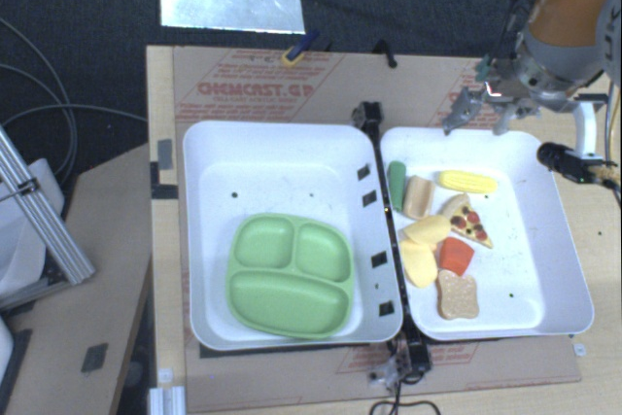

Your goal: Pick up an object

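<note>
the left bin (pixel 209 160) bears a green divided tray (pixel 290 274). the right bin (pixel 554 248) holds toy food: corn cob (pixel 467 181), pizza slice (pixel 470 224), toast (pixel 458 295). the gripper (pixel 483 115) hangs over its far rim, fingers spread, grasping nothing.

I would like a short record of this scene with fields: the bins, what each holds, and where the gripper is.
left bin: holds a green tray with three compartments
right bin: holds toy food in a cluster near its left wall
toy food: green piece, corn, pizza slice, red piece, toast, some yellow pieces
gripper: above the right bin's far edge, open, holding nothing
arm: enters from the right
</note>
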Available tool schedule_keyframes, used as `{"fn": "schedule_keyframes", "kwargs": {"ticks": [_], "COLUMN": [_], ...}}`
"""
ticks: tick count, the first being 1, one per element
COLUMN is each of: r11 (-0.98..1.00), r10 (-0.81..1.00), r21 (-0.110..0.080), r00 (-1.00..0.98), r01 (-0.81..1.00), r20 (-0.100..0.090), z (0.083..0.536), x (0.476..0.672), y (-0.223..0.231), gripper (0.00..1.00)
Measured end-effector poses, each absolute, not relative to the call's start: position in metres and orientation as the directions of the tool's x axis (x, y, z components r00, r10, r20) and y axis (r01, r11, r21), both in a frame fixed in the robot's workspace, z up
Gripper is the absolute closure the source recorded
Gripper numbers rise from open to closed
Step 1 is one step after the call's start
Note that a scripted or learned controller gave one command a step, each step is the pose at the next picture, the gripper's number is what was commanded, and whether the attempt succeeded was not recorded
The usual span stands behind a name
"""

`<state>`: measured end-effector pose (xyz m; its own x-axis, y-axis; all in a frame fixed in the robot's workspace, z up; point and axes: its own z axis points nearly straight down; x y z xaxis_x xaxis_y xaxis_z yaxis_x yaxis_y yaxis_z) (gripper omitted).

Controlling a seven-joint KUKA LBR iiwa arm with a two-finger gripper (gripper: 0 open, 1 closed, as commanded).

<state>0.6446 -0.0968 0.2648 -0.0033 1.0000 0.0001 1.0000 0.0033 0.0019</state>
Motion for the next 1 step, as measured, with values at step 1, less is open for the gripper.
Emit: {"fn": "schedule_keyframes", "kwargs": {"ticks": [1], "r11": [-0.005], "r10": [1.0], "r21": [-0.005], "r00": [0.005], "r01": [1.0], "r20": [-0.001], "z": [0.1695], "x": [0.6169], "y": [-0.1756], "gripper": [0.0]}}
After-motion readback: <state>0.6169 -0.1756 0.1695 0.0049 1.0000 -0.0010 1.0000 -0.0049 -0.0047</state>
